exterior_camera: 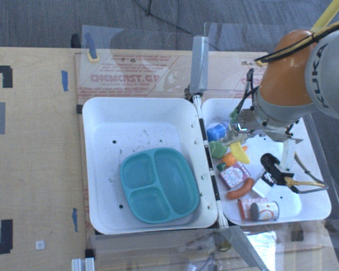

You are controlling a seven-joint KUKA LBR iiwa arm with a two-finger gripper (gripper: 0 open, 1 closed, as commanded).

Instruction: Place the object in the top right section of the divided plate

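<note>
Here the teal divided plate lies in the left white bin, its three sections holding nothing, and it serves as the landmark for everything else. To the right of the plate, across the rims where the two bins meet, the right bin carries a cluster of small things. Nearest the plate sit a green piece and, beyond it toward the far side, a blue object. A yellow piece and a small orange one lie just right of the green piece. Further toward the near side are a pink and white packet, a reddish sausage and a white can with a red label lying on its side. The arm hangs over the right bin, well right of the plate. Its gripper sits just above the yellow piece, beside the blue object; how it stands cannot be told, and no object is visibly held.
</note>
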